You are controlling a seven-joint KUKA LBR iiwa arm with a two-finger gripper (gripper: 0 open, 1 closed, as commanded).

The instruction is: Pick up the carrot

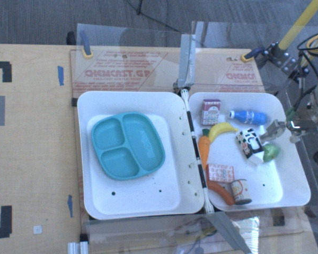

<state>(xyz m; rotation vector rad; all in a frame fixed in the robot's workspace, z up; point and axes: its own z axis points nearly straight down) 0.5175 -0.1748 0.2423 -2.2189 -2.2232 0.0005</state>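
Carrot (204, 150) hemmed: bin wall (195, 142) left, banana (221, 129) right.

The carrot (204, 149) lies tight against the right bin's left wall (197, 142), its green top partly tucked under the banana (221, 129). A pale card (221, 172) covers part of the orange-red piece (221, 192) beneath it. The print on the small carton (211, 111) is too small to read. The yellow pole (306, 15) is cut off by the upper right corner.
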